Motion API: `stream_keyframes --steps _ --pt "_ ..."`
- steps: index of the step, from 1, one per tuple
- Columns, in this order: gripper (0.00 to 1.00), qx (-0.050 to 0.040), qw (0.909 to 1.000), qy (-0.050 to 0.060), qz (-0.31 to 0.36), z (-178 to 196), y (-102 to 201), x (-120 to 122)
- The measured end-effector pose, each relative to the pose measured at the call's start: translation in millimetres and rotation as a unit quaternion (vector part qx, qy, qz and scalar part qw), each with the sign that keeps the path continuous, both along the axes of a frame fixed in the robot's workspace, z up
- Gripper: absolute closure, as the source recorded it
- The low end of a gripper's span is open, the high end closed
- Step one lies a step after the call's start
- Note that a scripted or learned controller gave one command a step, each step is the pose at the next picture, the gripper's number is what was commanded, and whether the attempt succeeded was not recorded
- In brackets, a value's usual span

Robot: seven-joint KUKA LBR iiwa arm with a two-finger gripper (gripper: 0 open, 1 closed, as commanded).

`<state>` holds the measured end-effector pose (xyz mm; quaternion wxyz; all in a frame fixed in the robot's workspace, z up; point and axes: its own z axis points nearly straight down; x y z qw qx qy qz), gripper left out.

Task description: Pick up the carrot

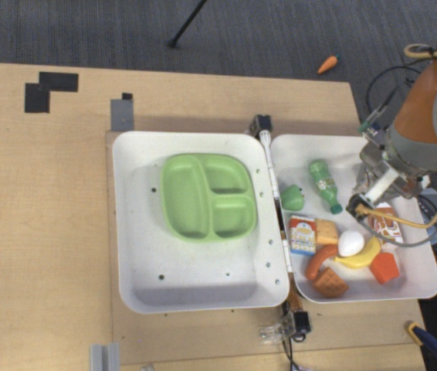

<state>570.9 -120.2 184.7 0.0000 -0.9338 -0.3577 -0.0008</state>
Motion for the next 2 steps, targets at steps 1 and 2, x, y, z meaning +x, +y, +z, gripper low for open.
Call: stream_keyframes --steps 1,2 --pt "0.00 -0.0001 1.0000 0.000 0.000 -0.2 -0.1 -0.1" --pt "0.00 0.0001 0.9999 0.002 0.013 -68.3 -18.0 36.8"
